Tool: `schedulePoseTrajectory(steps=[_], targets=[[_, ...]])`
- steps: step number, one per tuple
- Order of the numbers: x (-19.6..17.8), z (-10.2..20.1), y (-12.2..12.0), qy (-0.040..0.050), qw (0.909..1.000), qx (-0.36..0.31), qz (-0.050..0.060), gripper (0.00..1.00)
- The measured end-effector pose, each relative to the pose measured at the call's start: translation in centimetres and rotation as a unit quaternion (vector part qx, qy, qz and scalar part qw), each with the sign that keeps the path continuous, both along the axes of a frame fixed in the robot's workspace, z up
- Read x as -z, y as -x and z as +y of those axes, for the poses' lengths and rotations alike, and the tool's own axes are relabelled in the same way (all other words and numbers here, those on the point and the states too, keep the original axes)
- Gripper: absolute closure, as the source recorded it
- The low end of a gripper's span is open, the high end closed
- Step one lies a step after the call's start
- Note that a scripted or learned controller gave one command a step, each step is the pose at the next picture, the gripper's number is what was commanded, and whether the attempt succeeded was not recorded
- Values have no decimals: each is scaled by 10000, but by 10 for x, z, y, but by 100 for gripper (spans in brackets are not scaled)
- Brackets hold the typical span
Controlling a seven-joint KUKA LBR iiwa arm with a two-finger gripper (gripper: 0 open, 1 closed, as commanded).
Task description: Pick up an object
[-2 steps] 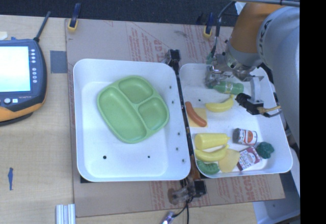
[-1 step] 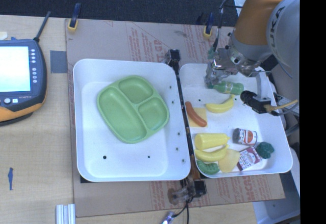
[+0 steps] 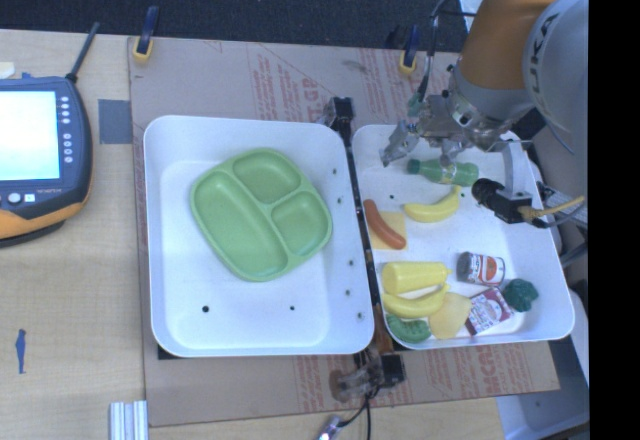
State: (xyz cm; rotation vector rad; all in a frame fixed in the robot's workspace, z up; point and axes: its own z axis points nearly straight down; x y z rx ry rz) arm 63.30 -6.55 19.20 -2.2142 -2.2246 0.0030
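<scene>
white plastic everywhere on your bench, operator: two shallow bins side by side on brown cardboard. look at the left white bin, it carries one pale green divided plastic plate with three compartments, lying flat and turned at a slant. the right white bin is where your clutter sits.

your grey arm with the orange band leans in from the right, and the two-finger gripper hangs over the far left corner of the right bin. the metal fingers stand spread apart, with nothing pinched between them. the small green plastic bottle lies on its side just beside the fingertips, right under the wrist; you cannot tell from this angle whether the tips touch it.

just nearer the camera, the yellow toy banana curves along the bin floor, close to the bottle. to its left, the orange-red toy sausage lies at a slant near the bin's left wall. nearer the front you have a yellow toy corn cob stacked with another yellow curved piece, a small brown-and-white can on its side, a dark green toy broccoli and a red-and-white packet.

off to the far left, the grey and orange control pendant with a pale screen rests on the wooden bench.
</scene>
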Motion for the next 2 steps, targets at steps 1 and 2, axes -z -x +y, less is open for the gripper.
schedulePoseTrajectory(steps=[1,2], targets=[[-13,-52,-20,7,10000,15,-6,0],[95,-79,-2,13,10000,4,6,0]])
